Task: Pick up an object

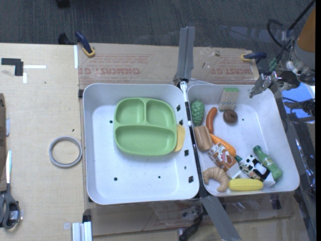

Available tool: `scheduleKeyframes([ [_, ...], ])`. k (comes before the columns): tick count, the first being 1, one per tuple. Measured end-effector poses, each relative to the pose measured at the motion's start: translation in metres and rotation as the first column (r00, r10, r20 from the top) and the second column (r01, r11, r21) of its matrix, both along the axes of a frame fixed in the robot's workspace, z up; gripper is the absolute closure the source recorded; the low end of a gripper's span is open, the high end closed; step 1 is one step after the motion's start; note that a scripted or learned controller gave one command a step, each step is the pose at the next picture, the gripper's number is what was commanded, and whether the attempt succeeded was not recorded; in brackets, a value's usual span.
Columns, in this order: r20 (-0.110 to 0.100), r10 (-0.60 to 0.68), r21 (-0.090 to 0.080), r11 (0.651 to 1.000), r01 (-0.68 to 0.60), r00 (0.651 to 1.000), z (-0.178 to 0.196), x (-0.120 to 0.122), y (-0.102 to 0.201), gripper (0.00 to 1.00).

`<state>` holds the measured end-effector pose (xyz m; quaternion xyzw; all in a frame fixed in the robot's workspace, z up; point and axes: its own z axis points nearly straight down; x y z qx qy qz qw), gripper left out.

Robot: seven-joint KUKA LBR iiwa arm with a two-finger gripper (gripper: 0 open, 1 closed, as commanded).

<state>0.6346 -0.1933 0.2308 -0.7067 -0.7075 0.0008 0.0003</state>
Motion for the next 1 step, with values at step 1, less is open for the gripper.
scheduleKeyframes([
  [1,-0.001,-0.214,-0.001,0.977,0.214,0.977,-0.1005,0.0238,0.0339,0.0],
])
